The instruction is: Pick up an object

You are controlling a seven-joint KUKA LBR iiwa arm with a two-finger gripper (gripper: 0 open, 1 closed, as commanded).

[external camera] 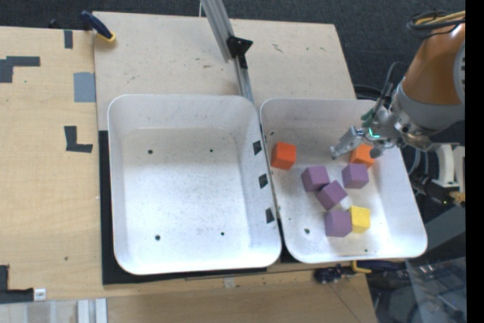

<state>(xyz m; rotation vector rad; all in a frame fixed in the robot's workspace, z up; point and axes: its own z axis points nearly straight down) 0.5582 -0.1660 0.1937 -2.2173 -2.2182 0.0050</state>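
Observation:
My gripper [357, 150] hangs over the far right part of the right bin [393, 238], reaching in from the right. It stands open, one grey finger [340, 148] pointing left. An orange block [364, 156] lies right under it, partly hidden, and the jaws are not closed on it. A second orange block [284, 156] sits near the bin's left wall. Three purple blocks [315, 178] [355, 175] [331, 195] cluster below the gripper. A fourth purple block [338, 222] lies lower, touching a yellow block [361, 218].
The left bin [121, 163] stands beside the right one, their rims meeting in the middle. A slanted metal rail [215, 4] runs from the top down to the bins' shared edge. The wooden bench [45, 125] spreads to the left.

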